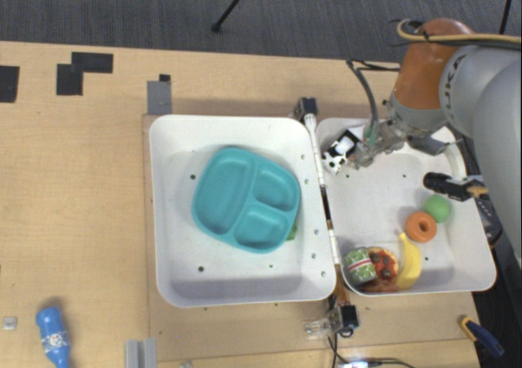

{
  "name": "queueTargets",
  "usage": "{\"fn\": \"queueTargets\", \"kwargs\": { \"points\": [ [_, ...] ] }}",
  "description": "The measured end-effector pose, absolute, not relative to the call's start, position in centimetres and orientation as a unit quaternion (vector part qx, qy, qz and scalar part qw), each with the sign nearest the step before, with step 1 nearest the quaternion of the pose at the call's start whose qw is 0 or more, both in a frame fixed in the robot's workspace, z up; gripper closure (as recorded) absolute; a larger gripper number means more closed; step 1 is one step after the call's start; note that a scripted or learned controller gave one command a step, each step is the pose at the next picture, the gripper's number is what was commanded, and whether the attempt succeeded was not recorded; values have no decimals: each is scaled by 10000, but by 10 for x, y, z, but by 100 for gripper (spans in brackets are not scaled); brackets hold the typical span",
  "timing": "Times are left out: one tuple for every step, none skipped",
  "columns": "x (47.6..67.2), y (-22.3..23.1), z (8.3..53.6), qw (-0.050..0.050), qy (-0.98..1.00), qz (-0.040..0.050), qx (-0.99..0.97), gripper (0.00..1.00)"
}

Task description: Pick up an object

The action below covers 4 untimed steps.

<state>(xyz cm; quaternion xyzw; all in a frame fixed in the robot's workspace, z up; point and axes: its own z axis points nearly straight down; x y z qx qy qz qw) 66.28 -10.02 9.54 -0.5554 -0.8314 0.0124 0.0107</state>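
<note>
Black-and-white toy [339,152] sits in the right bin's [383,195] upper-left corner, against the divider wall. Gripper [364,152] is just beside it on the right; can't tell its state, and nothing visibly held. Same bin: orange ring [421,227], green ball [439,209] near the right wall, banana [409,261] and a red-green bundle [369,267] along the front edge. Left bin [175,219] has a teal divided plate [246,198]. Blue toy [53,335] lies on the bench at bottom left.
</note>
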Motion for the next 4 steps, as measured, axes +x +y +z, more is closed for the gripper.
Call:
{"fn": "queueTargets", "kwargs": {
  "points": [
    [661, -101, 94, 146, -8311, 151, -5558, 0],
    [661, -101, 94, 146, -8311, 150, -5558, 0],
    [661, -101, 94, 146, -8311, 150, -5558, 0],
    [661, -101, 94, 146, -8311, 150, -5558, 0]
  ]
}}
